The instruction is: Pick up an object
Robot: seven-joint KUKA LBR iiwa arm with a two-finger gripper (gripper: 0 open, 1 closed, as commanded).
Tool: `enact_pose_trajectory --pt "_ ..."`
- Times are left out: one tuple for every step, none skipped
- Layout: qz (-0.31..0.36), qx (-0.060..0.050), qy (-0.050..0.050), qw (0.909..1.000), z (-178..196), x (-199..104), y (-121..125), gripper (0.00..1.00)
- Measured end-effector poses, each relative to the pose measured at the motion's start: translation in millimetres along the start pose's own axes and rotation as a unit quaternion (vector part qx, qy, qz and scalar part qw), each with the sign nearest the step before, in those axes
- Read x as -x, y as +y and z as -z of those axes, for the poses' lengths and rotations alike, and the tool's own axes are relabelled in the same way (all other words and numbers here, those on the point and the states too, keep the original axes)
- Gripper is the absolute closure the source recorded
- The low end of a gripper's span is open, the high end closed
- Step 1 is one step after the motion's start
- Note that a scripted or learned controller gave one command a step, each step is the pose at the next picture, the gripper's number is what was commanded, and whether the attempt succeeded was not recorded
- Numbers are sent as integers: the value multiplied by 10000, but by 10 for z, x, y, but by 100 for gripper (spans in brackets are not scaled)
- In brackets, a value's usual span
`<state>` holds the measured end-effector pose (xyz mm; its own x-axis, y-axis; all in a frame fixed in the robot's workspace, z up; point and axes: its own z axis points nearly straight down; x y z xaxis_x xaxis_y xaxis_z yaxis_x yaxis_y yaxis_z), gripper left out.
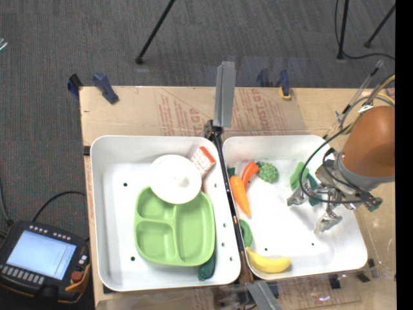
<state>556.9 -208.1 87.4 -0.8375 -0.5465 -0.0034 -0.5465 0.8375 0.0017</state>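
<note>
Over the right bin (352,254), the gripper (315,210) hangs with fingers spread and nothing held, apparently positioned to descend on bare floor beside the broccoli (267,172).

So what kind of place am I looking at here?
Most likely a robotics lab test cell, not a kitchen: two white bins of toy food sit on a clamped cardboard-topped bench, a teach pendant lies on the carpet, and tripod legs stand behind.

Green divided tray (174,228), white round lid (175,179), orange carrot (240,196), yellow banana (269,261), white bins (106,237).
</note>
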Motion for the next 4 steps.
enact_pose_trajectory --pt "128 -7 -6 9999 5 355 -286 0" --pt "1222 -17 -14 9925 18 437 -266 0" --pt "2782 3 -9 9605 4 1061 0 0" --pt "2736 -2 -42 9618 114 1067 -10 100"
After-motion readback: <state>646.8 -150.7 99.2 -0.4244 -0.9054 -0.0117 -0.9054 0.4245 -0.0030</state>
